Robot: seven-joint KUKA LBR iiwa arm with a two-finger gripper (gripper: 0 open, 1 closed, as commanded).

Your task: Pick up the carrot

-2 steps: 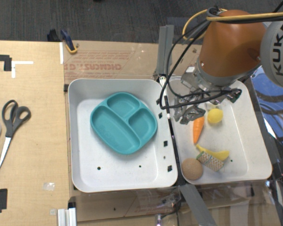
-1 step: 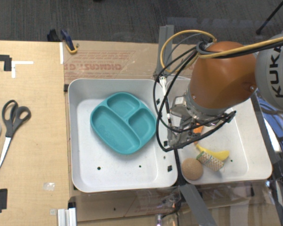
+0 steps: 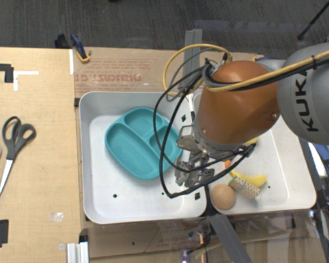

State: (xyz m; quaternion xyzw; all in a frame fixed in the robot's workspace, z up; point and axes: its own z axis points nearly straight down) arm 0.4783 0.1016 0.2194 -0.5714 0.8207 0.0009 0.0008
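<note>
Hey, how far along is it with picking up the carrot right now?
Nothing looks finished. In hand: the gripper hangs low at the divide between the bins, beside the teal tray. A bit of orange, likely the carrot, peeks out under the arm in the right bin, near the egg and corn toy. Left: grasping and lifting it.

"KUK" in black letters on the grey arm (image 3: 310, 100), mirrored red print on cardboard (image 3: 118, 76) unreadable

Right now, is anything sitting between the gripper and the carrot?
Nothing visible lies between them. The gripper hangs over the divider between the bins, and a small orange bit, probably the carrot, peeks out just right of it, mostly hidden under the arm.
</note>
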